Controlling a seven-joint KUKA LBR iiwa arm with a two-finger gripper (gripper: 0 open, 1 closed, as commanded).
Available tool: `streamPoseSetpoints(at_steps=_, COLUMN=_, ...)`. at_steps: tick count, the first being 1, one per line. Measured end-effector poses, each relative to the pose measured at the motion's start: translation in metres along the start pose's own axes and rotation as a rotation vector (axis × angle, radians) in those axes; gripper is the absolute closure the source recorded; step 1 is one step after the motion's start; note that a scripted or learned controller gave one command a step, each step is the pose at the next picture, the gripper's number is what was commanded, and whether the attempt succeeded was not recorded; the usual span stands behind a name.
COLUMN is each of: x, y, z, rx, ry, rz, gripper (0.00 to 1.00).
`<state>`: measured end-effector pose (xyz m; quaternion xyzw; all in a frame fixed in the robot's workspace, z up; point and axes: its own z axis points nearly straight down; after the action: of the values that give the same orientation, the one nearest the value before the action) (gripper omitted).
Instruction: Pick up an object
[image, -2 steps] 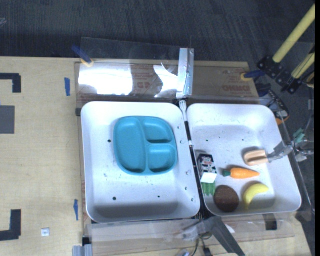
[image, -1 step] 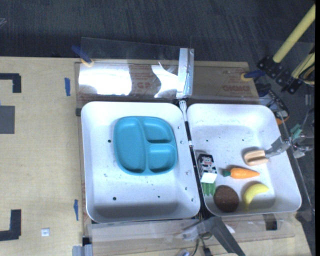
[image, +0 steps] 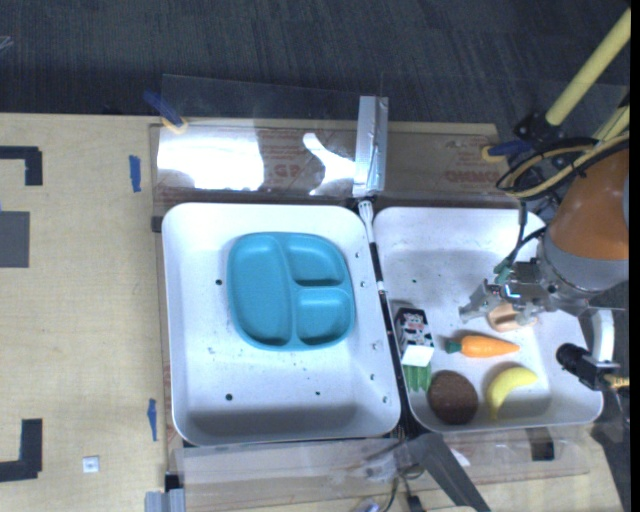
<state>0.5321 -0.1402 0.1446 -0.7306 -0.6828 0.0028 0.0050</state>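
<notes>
The claw (image: 497, 299), grip state impossible to tell, hangs low in the right bin (image: 440, 235) over a small pinkish object (image: 504, 318), at twelve o'clock from the carrot (image: 482, 346), seemingly positioned to grasp.

The tray (image: 290, 290) lies in the left bin (image: 190, 380). In the right bin (image: 440, 240), right of the tray, lie 3 things: carrot (image: 482, 346), lemon (image: 511, 387) below it, kiwi (image: 453, 396) left of the lemon.

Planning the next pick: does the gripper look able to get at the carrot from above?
Probably yes. The carrot lies uncovered in the right bin, just below the gripper, with nothing stacked on it.
</notes>
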Motion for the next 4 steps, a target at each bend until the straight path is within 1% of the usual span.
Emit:
streamPoseSetpoints(at_steps=1, x=-0.007, y=-0.031, z=0.058, rx=-0.017, ry=-0.003, rz=-0.135, gripper=0.0)
streamPoseSetpoints(at_steps=2, x=-0.008, y=-0.029, z=0.046, rx=-0.023, ry=-0.005, rz=-0.132, gripper=1.0)
streamPoseSetpoints(at_steps=3, x=0.065, y=-0.055, z=-0.04, rx=-0.014, ry=-0.001, rz=0.137, gripper=1.0)
streamPoseSetpoints(at_steps=4, x=0.064, y=-0.056, z=-0.038, rx=-0.011, ry=-0.002, rz=0.14, gripper=0.0)
